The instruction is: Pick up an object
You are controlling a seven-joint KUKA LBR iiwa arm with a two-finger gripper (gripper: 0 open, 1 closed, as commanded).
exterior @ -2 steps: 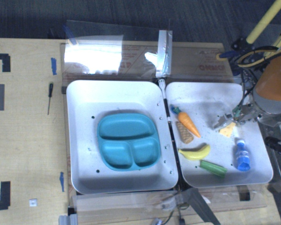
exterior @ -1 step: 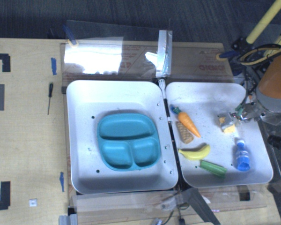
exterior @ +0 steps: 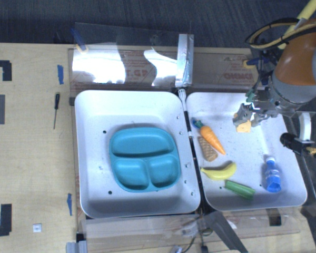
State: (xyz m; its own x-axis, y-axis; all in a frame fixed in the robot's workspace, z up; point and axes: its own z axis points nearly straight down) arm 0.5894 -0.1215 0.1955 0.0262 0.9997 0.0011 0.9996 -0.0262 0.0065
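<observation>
Yellow block (exterior: 244, 127): small, pale, upper part of the right bin (exterior: 289, 194), touching the tip of my claw (exterior: 247, 117).
Claw: I see it down over the block; whether it is clamped on it I cannot tell.
Right bin, lower half: carrot (exterior: 210, 136), banana (exterior: 219, 172), green stick (exterior: 239, 188), blue bottle (exterior: 272, 175).
Left bin (exterior: 89, 120): I see a blue divided tray (exterior: 144, 157) at its middle.
Table (exterior: 26, 157): pale wood at frame left.

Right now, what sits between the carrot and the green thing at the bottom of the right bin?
In the camera view, a yellow banana lies between the carrot and the green cucumber-like piece, with a brown waffle-textured piece beside the carrot.
</observation>
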